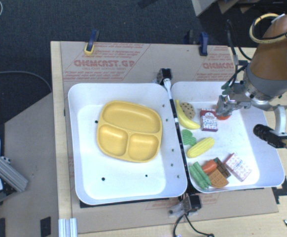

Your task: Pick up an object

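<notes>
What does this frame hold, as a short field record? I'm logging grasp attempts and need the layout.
left bin: holds a yellow divided plate
right bin: holds small toy foods
near divider: banana, corn cob
front of right bin: green beans, pink box
end effector: low over the right bin's back part, next to a red and white carton
grasp state: cannot tell; no object seen between the fingers
</notes>
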You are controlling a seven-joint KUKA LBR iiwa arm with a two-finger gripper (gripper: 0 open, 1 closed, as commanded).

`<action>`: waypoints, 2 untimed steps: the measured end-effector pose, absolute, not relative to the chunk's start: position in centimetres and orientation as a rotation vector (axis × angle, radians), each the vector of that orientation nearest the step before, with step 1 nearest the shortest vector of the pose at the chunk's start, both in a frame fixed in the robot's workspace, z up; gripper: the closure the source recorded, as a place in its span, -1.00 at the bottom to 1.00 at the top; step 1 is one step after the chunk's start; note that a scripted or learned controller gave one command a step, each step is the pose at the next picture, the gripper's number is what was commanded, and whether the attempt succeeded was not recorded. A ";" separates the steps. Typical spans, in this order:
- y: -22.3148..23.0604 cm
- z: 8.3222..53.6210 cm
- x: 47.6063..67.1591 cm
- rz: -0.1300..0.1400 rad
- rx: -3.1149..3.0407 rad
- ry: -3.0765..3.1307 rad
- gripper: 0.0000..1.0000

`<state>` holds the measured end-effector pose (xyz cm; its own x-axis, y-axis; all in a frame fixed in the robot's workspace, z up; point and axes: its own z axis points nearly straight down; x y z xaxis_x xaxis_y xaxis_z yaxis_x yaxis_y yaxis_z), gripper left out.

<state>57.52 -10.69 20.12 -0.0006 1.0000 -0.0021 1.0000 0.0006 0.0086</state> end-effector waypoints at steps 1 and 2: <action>-10.7 22.7 57.6 0.004 2.217 2.219 1.00; -6.0 21.7 59.3 0.004 2.214 2.226 1.00</action>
